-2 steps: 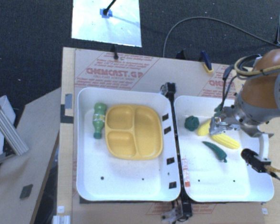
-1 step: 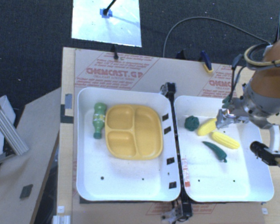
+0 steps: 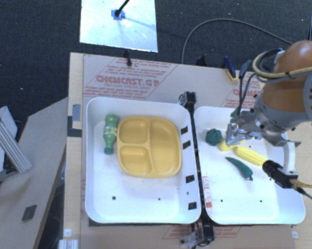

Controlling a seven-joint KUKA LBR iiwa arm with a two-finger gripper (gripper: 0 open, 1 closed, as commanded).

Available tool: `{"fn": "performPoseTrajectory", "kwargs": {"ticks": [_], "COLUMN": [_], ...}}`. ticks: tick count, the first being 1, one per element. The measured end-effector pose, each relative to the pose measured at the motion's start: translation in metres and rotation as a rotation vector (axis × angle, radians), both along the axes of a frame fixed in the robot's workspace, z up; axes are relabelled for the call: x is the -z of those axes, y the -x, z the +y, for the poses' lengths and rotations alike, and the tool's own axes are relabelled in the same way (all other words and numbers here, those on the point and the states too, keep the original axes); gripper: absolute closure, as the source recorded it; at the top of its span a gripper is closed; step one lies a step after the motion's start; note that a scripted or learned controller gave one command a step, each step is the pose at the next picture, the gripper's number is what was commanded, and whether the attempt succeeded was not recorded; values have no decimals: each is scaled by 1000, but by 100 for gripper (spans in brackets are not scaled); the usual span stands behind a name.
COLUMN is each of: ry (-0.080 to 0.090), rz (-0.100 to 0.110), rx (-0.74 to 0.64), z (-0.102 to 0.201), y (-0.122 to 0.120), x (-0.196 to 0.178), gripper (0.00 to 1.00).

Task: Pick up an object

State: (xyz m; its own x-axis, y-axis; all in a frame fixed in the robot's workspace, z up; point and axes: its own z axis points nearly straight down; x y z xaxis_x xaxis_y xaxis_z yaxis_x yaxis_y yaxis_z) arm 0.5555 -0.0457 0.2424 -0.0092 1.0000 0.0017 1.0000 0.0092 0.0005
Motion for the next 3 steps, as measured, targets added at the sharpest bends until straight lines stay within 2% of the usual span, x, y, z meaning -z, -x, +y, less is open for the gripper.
{"fn": "performPoseTrajectory", "kwargs": {"ticks": [1,2,3], "ry": [0,0,0], "rz": [0,1,1], "rx": [-2,-1,-1], "z": [53,99,142], "y": [8,14,33], "x": [-4,11,8], "gripper": [100,100,100]}}
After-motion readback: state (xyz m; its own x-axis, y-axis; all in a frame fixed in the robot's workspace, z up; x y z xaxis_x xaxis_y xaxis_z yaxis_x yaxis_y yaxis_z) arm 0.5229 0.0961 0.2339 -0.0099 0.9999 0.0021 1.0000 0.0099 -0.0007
